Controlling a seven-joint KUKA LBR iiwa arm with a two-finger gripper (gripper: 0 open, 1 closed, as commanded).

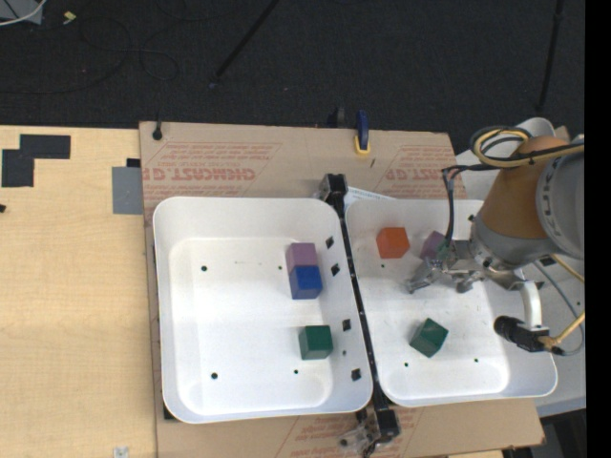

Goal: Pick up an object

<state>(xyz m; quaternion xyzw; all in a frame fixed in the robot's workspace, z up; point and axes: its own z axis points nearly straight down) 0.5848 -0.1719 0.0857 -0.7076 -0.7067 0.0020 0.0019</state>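
Gripper low in the right bin, near three blocks.
The gripper (pixel 434 275) sits between the orange block (pixel 392 243) and the green block (pixel 429 337); a purple block (pixel 434 245) is just beside it. Whether it grasps anything cannot be told.

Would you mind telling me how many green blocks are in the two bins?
2. One green block sits low in the left bin, near the divider. The other green block lies in the right bin, below the claw. The arm could be hiding more.

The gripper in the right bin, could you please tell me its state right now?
The gripper: over the right white bin; whether open or closed cannot be told.
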